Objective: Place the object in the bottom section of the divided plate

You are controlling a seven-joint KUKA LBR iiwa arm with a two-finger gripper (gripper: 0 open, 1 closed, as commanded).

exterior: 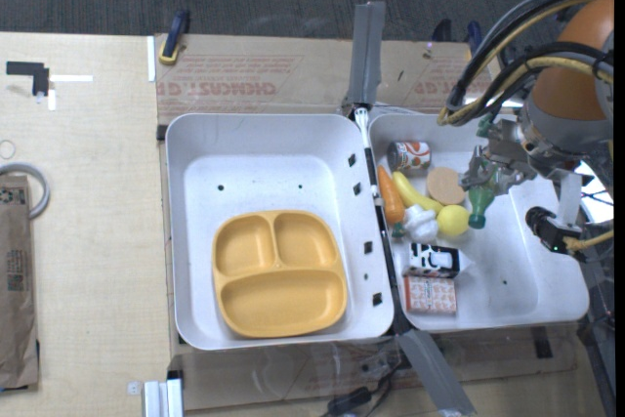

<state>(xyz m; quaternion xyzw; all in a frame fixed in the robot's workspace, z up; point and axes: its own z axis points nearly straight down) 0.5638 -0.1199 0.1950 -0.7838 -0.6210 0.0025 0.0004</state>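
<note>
A yellow divided plate (pixel 280 272) lies in the left bin (pixel 195 210), its wide bottom section toward the front edge and two smaller sections behind. My gripper (pixel 487 177) is over the right bin (pixel 518 288), right above a small green bottle (pixel 479 206). The bottle's top disappears under the gripper, and I cannot make out whether it is held. A yellow lemon (pixel 452 221) touches the bottle on its left.
The right bin also holds a can (pixel 410 154), a tan round disc (pixel 445 185), an orange carrot (pixel 392 194), a banana (pixel 413 193), a white lump (pixel 422 226), a black-and-white carton (pixel 434 258) and a red box (pixel 431 294). A raised divider (pixel 371 200) separates the bins.
</note>
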